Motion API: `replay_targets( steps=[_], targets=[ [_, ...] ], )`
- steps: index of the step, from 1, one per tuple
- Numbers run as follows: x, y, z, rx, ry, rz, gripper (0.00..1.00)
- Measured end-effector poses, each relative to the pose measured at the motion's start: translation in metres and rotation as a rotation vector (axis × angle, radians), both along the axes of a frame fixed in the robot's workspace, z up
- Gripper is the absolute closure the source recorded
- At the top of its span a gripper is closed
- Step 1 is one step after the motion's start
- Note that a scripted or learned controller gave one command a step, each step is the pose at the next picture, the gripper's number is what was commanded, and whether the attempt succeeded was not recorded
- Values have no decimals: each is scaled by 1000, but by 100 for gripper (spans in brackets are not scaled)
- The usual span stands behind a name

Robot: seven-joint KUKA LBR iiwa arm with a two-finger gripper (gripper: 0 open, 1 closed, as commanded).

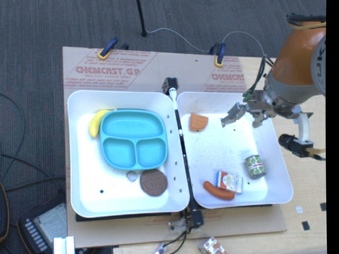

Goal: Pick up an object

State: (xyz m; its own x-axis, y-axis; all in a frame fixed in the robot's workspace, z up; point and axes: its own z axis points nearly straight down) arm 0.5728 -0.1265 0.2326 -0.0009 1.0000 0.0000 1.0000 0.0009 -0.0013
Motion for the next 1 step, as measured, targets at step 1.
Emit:
replay_targets(
  steps=[1],
  targets=[
    [-16,-15,-134,0,1,-1,0]
  ],
)
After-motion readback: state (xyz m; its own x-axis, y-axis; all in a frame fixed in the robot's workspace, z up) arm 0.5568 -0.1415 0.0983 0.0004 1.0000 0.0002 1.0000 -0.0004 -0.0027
